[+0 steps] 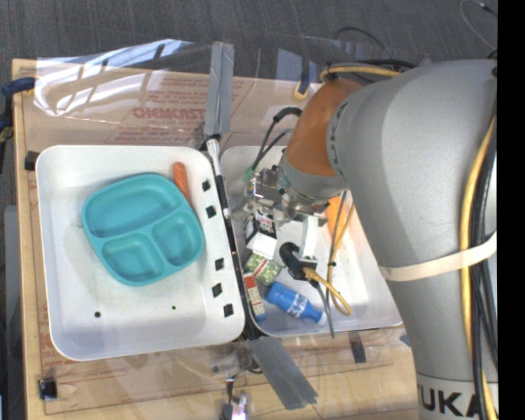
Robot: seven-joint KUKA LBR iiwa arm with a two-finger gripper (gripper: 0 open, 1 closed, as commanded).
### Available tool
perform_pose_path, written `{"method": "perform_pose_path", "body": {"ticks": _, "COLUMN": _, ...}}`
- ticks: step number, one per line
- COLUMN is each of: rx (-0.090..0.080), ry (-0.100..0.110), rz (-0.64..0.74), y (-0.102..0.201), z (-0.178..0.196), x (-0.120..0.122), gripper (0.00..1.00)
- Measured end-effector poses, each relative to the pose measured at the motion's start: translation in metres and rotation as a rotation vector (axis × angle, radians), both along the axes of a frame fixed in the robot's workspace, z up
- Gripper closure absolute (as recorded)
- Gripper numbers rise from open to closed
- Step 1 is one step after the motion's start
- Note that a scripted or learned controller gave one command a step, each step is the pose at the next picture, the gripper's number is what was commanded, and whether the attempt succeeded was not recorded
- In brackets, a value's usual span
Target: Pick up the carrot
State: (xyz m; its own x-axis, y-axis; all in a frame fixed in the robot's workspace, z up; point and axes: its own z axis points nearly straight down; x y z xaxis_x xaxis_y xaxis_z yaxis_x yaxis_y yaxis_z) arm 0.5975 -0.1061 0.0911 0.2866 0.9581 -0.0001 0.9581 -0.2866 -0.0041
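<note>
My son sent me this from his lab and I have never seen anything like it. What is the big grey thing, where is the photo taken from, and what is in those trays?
The big grey shape is a robot arm with an orange band near its wrist. The single camera sits above the bench and looks down at a slant; the arm reaches in from the right.

Two shallow white trays sit side by side. The left tray holds a teal divided plate and a small orange carrot lying just beside the plate's upper right edge. The right tray holds clutter, including a blue bottle and small packets.

The end effector is over the right tray, among cables. I cannot tell whether it holds anything. The carrot lies apart from it.
</note>
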Motion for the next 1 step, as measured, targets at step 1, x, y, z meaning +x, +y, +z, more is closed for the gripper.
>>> {"method": "perform_pose_path", "body": {"ticks": 1, "rx": 0.0, "ry": -0.003, "rz": 0.21, "y": 0.0282, "z": 0.1014, "x": 0.0126, "gripper": 1.0}}
